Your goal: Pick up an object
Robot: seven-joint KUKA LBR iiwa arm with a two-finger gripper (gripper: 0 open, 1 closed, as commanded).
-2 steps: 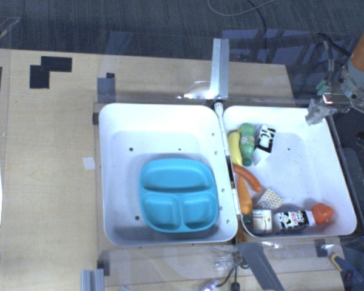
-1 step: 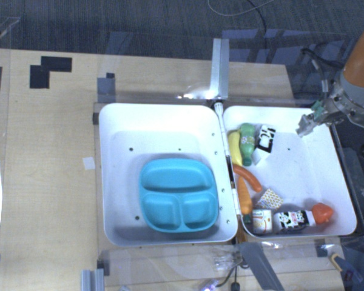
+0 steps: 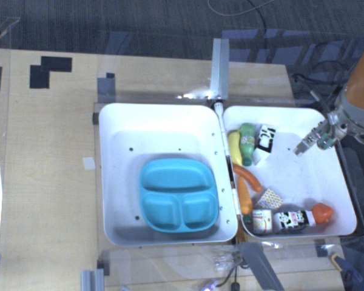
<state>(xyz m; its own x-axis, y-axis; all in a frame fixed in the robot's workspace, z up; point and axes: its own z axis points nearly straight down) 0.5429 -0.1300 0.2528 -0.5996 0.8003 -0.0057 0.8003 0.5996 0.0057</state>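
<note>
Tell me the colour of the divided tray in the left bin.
The divided tray is light blue, plain, without pattern. The camera view shows it clearly.

I see a grey gripper [image 3: 304,145]. Left of it: black-and-white card [image 3: 266,139], green bottle [image 3: 247,143], yellow banana [image 3: 234,148]. Farther left, blue tray [image 3: 178,194] in white bin [image 3: 127,126]. Below gripper: orange carrot [image 3: 245,197], cow-patterned bottle [image 3: 294,218] with orange cap.

A robotics lab, by the look of it; a pale wooden bench [image 3: 42,180] carries two white bins [image 3: 115,223] held in metal brackets [image 3: 220,65]; black marker patches [image 3: 50,70] sit on it; a loose cable [image 3: 242,5] trails over grey carpet [image 3: 109,11].
</note>
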